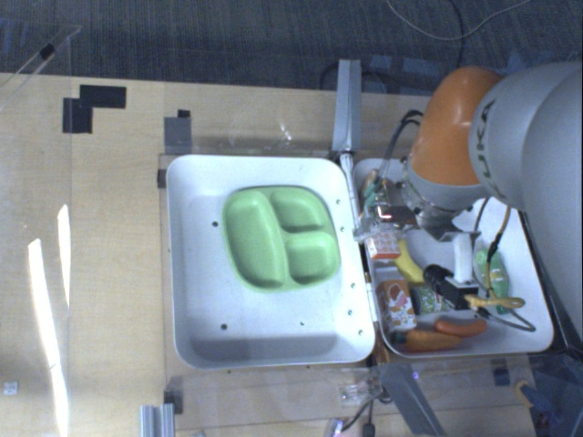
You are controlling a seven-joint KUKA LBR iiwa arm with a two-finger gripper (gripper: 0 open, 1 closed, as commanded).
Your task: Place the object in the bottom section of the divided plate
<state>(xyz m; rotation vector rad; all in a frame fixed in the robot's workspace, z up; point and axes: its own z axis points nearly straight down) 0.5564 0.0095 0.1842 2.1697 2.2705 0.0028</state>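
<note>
The arm (pixel 510 135), grey with its orange band (pixel 453 126), reaches in over the right bin (pixel 537 335), and its end effector (pixel 390 215) sits low at that bin's upper-left corner, close against the wall shared with the left bin (pixel 196 335). Whether the end effector is spread or pressed together cannot be told, since the wrist hides most of it.

Just below the end effector lies a clutter of small objects. A small red-and-white packet (pixel 384 247) is nearest, seemingly touching or just under it. A yellow banana-like piece (pixel 409 268) lies beside that, with a brown carton (pixel 397 304) further down. At the bin's lower edge rests an orange carrot-shaped item (pixel 437 339), and a green bottle (pixel 494 277) stands off toward the arm's side.

The green divided plate (pixel 279 235) lies to the left of the end effector, in the middle of the left bin, well apart from the clutter. Its sections hold nothing. Both bins sit side by side on the wooden surface (pixel 91 262).
</note>
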